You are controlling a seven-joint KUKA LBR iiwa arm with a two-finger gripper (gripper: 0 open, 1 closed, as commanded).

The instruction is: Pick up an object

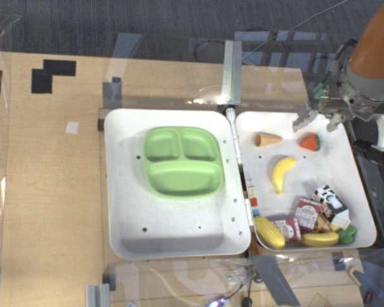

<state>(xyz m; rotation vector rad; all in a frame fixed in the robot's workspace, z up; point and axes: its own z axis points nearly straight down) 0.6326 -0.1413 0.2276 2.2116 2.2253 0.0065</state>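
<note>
My gripper (319, 121) hangs over the far right corner of the right bin (365, 190), its two fingers spread open with nothing between them. Just below it lies a small red-orange strawberry toy (310, 142). An ice cream cone (267, 139) lies to the left of that, and a yellow banana (281, 173) sits in the bin's middle. Along the near edge lie a corn cob (269, 231), a red packet (306, 215), a black-and-white cow-patterned carton (329, 200), a yellow piece (320, 238) and a green piece (349, 234).
The left bin (125, 229) holds a green divided plate (182, 160). A metal divider rail (240, 171) runs between the bins. The arm's orange band (376, 43) rises at the upper right. Wooden bench (45, 190) stretches to the left.
</note>
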